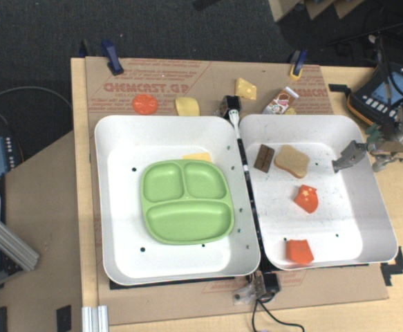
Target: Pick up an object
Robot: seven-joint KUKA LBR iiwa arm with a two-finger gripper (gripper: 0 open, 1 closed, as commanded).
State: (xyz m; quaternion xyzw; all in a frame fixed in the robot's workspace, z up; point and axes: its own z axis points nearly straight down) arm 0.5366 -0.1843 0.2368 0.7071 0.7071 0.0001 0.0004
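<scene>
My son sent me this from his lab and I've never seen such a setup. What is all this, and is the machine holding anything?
One camera looks down at a slant on a bench. The grey piece at the right is the robot arm's gripper, above the right bin's edge; nothing shows between its fingers. The left bin holds a green divided plate. The right bin holds toy food: a brown block, a bread slice and two red-orange pieces. More toys lie behind the bins.

Bright, even light; mild blur.
</scene>
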